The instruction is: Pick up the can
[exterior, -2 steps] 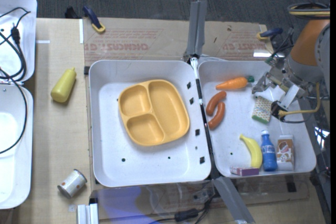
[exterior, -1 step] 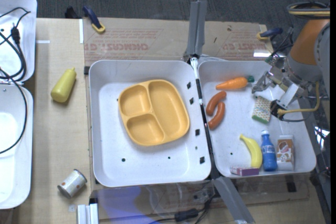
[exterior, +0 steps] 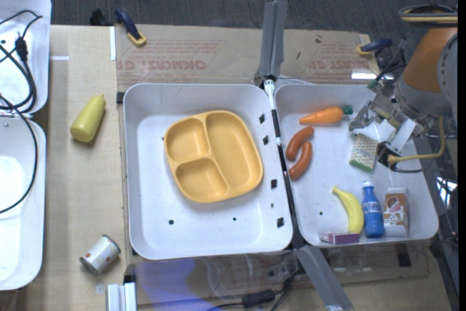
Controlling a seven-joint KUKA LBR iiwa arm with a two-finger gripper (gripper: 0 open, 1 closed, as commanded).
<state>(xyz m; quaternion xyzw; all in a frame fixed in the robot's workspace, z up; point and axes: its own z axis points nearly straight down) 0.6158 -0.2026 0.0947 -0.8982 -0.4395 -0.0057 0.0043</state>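
Note:
The can [exterior: 100,253] is a small silver tin with a reddish label. It lies on its side on the wooden bench, outside both bins, just off the left bin's front left corner. My gripper [exterior: 378,126] hangs over the far right part of the right bin [exterior: 320,186], just above a speckled green sponge [exterior: 363,152]. That puts it far from the can, across the whole left bin. I see nothing held in it.
A yellow divided plate [exterior: 212,154] lies in the left bin [exterior: 145,178]. The right bin holds a carrot [exterior: 322,116], two sausages [exterior: 299,151], a banana [exterior: 350,207], a blue bottle [exterior: 372,210] and a small carton [exterior: 395,209]. On the bench at left lies a mustard bottle [exterior: 88,118].

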